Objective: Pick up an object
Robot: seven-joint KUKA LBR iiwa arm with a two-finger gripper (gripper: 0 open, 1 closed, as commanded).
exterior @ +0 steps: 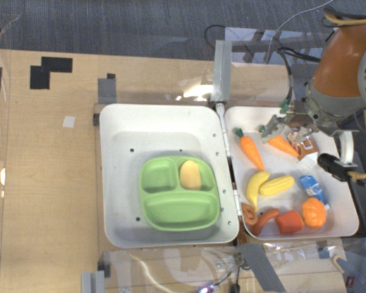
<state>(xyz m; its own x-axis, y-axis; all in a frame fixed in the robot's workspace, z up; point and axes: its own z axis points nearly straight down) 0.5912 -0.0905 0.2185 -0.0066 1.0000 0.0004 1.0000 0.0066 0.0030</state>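
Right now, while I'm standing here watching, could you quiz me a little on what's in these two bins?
1. True or false: the green tray sits in the left bin.
2. What lies in the tray's upper right compartment: A) a carrot, B) a yellow egg-shaped toy, C) a banana?
3. Fill in: the banana touches the yellow ____.

Key: 1 true; 2 B; 3 corn.
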